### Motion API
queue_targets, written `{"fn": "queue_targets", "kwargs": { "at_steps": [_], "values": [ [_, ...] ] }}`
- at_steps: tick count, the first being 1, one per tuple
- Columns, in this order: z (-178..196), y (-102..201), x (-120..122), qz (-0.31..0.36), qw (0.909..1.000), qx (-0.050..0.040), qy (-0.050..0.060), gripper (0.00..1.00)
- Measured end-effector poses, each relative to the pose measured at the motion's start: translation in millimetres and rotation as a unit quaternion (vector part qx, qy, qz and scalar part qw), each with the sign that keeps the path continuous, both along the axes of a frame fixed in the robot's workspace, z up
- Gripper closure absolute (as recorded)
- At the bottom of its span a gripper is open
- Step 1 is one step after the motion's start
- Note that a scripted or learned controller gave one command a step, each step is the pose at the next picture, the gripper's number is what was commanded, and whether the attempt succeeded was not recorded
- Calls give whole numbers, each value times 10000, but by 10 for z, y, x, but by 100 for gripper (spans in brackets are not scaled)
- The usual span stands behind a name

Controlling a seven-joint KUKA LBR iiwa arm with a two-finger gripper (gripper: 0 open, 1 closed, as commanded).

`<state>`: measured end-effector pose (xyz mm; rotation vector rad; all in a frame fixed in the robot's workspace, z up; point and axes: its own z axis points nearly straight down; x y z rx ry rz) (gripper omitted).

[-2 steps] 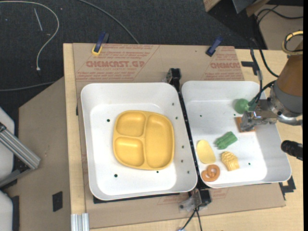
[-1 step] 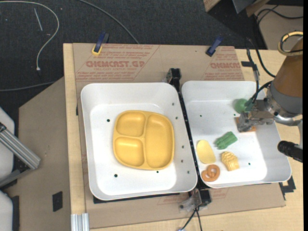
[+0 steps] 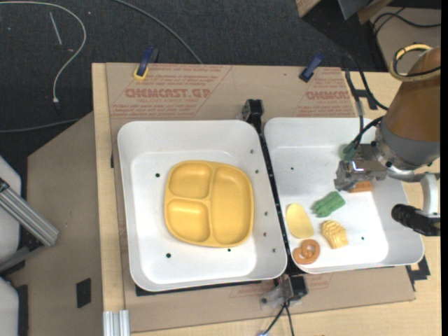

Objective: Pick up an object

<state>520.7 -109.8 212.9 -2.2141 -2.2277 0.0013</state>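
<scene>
Nearest, donut; tool hovers just above green toy.

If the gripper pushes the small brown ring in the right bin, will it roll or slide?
The brown ring lies flat, so it would probably slide, not roll. It looks small and light, so a nudge may send it against the pale yellow piece beside it or the bin wall.

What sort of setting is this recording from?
Probably a robotics lab bench: two shallow white bins clamped onto a cardboard sheet, loose cables on dark carpet, and toy food like a small green plastic piece beside the grey arm's gripper.
</scene>
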Motion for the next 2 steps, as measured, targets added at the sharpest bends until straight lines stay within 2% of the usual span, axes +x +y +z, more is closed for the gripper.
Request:
{"fn": "queue_targets", "kwargs": {
  "at_steps": [1,2],
  "values": [
    [50,205,-20,-7,10000,0,-1,100],
    [50,205,-20,-7,10000,0,-1,0]
  ]
}}
